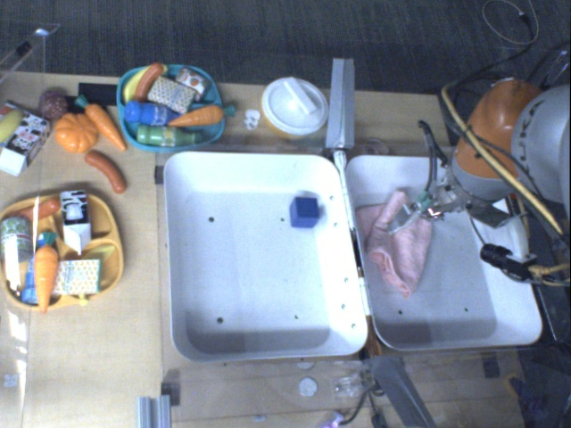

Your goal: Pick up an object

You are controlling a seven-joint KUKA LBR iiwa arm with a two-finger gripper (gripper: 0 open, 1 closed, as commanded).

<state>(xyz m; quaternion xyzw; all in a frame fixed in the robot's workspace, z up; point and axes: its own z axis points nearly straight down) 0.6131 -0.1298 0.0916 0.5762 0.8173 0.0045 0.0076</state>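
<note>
The gripper [417,209] sits over the right bin [464,315], touching the crumpled pink cloth [397,243] — fingers unclear. A blue cube [305,210] lies alone in the left bin [241,319].

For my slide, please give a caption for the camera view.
The gripper meets a pink cloth in the right bin; a blue block sits in the left bin.

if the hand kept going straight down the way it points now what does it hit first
Most likely the pink cloth in the right bin: the hand sits right at the cloth's upper edge. Height above it is hard to judge from this slanted view.
</note>
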